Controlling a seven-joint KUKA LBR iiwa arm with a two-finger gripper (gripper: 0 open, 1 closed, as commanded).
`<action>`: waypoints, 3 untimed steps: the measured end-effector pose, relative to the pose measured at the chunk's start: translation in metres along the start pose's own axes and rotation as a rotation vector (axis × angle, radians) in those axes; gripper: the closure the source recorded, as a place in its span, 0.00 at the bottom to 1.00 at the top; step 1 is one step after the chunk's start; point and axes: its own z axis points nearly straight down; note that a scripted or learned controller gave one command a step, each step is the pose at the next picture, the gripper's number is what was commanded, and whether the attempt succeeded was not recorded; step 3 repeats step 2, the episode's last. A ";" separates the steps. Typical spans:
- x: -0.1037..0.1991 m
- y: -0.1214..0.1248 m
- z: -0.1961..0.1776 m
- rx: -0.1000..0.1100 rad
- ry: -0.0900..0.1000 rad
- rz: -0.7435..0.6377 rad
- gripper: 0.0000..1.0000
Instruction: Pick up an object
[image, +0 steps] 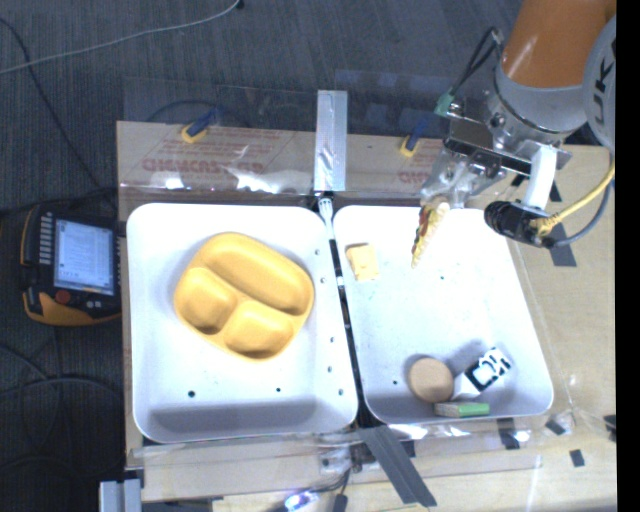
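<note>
Hanging from the hand (447, 195) at the right bin's (520, 300) back edge: a thin yellow-orange stick (425, 235), pinched at its top, dangling above the bin floor. Narrow grip, closed on that stick. Lying well apart near the front wall: brown round block (431, 378), black-and-white piece (488, 368), green bar (462, 408). Yellow square (362, 262) by the divider. Wide bare floor between. Yellow divided dish (243, 295) in the left bin (150, 300).

Dark grey carpet (60, 120) surrounds the wooden bench (590, 330).

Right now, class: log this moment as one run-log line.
hand: gripping thin yellow-orange stick | position: above right bin | stage: lifted
</note>
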 end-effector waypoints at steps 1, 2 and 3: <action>0.036 0.073 0.068 -0.001 0.000 -0.240 1.00; 0.046 0.056 0.118 0.001 0.000 -0.479 1.00; 0.046 0.056 0.118 0.001 0.000 -0.479 1.00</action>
